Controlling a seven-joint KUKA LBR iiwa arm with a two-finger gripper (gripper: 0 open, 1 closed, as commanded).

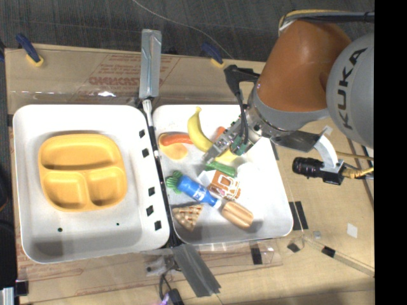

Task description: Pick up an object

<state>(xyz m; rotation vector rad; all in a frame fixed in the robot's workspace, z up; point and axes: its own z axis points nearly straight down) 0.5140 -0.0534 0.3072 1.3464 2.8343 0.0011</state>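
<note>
Pincer (222, 150) low over right bin (270, 211)

This is a robot lab or test bench, not a home. A big grey and orange industrial arm (318, 75) reaches over a bench topped with brown cardboard (82, 68), held at its far edge by blue clamps (28, 48). Two white bins (25, 170) sit side by side on it, loose cables (356, 154) trail at the bench's right edge, and dark carpet (76, 11) lies beyond.
</note>
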